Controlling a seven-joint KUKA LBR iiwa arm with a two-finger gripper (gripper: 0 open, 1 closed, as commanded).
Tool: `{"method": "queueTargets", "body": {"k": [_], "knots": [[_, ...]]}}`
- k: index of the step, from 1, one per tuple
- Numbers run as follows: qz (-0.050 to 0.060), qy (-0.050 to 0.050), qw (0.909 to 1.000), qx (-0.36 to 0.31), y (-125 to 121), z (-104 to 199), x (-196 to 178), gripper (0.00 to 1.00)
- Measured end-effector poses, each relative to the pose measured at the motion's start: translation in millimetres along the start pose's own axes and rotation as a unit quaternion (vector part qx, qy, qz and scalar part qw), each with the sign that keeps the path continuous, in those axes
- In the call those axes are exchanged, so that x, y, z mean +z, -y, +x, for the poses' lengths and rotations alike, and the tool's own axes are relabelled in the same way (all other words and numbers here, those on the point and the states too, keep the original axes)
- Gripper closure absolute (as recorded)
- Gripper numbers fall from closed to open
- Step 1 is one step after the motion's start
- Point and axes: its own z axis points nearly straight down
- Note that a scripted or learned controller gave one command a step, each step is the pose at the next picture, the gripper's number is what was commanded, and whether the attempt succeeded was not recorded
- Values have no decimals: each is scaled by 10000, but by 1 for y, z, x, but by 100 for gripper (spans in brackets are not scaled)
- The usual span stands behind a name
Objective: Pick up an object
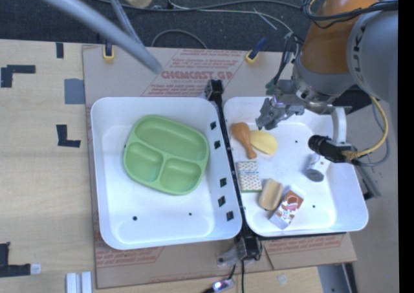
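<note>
Lying in the right white bin (349,217), near its upper left corner: a pale yellow rounded plastic piece (264,143), touching a tan wooden spoon-like piece (244,138) on its left, both sitting close to the black divider (223,156) between the bins. Hovering just above and slightly right of the yellow piece: the dark two-finger gripper (270,116), nothing showing between its tips, its spread impossible to judge from this angle. Resting lower along the divider side: a small patterned square packet (248,176), then a tan bread-like block (270,194) touching a small red-and-white carton (286,207) near the front rim. Sitting toward the right wall: a small grey cylindrical object (315,169), with bare white floor lying between it and the yellow piece. Occupying the middle of the left white bin (110,220): a green plastic sectioned tray (166,154), with open floor running along its front and left edges.
</note>
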Motion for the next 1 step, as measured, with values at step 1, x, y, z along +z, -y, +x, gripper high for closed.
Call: {"method": "queueTargets", "body": {"k": [1], "knots": [[-4, 2, 10000, 1, -4, 48, 1, 100]]}}
